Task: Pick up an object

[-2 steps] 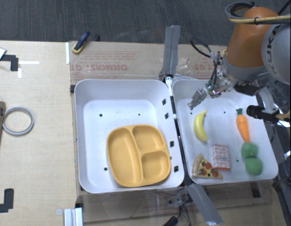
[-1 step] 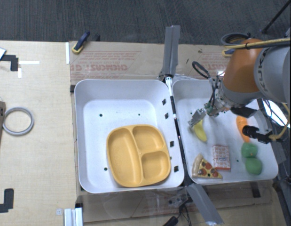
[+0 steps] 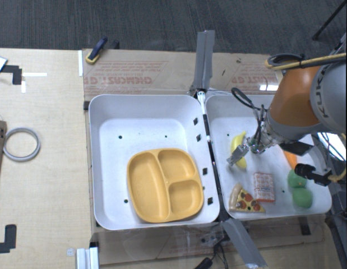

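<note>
My gripper (image 3: 237, 159) hangs low in the right bin (image 3: 221, 122), at its left side. It is right over the lower end of a yellow banana-like toy (image 3: 238, 142), touching or nearly touching it. A pizza slice (image 3: 246, 199) lies near the bin's front edge. Beside it rests a red and white packet (image 3: 263, 186). Two green round toys (image 3: 299, 188) sit at the right, with an orange piece (image 3: 290, 159) just above them, partly hidden by the arm.
The left bin (image 3: 106, 116) holds a yellow divided plate (image 3: 163, 184). A roll of tape (image 3: 19, 143) lies on the bench at far left. A grey divider post (image 3: 203, 60) stands between the bins at the back.
</note>
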You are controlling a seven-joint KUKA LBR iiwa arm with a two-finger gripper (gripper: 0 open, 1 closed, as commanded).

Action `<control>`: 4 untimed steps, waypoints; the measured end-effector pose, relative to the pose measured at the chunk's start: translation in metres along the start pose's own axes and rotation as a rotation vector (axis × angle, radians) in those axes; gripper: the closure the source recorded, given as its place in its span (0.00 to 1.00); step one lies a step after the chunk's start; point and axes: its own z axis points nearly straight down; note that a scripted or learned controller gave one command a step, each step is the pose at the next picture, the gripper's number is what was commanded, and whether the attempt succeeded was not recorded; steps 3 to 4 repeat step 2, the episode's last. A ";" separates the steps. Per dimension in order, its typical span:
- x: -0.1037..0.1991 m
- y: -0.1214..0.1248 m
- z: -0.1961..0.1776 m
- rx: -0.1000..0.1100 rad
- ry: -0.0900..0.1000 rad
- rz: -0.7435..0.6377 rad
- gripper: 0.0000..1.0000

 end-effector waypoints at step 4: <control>0.037 0.106 -0.100 -0.001 -0.002 0.130 1.00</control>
